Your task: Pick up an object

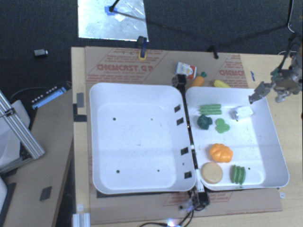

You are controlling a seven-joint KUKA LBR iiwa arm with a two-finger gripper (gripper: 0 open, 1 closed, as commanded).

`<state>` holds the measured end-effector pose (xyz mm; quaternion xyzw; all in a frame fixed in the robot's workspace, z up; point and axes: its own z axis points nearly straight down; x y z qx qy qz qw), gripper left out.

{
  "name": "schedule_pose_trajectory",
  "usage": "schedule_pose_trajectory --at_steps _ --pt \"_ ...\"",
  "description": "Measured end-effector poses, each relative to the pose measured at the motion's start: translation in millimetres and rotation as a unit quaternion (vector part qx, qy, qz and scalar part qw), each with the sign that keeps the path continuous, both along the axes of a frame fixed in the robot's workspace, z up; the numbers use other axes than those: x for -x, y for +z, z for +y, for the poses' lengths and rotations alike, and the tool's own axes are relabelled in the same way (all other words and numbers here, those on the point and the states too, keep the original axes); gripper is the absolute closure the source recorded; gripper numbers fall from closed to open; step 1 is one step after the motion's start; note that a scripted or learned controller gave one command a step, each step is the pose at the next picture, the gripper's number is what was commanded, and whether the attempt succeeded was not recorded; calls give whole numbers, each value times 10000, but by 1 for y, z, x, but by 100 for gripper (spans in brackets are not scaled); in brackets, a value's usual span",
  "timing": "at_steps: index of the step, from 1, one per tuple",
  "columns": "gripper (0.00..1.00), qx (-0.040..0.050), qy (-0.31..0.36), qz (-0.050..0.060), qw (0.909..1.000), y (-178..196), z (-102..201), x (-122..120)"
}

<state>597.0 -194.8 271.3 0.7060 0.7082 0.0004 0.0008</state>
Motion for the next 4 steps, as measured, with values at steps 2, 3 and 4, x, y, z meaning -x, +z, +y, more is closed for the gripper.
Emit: schedule_pose_trajectory --at_steps 2,3,4 --pt "0 -24 -3 47 10000 -191 99 64" --pt "100 -2 -4 -10 10000 -176 96 60" --pt "100 0 9 -14 10000 -186 98 26"
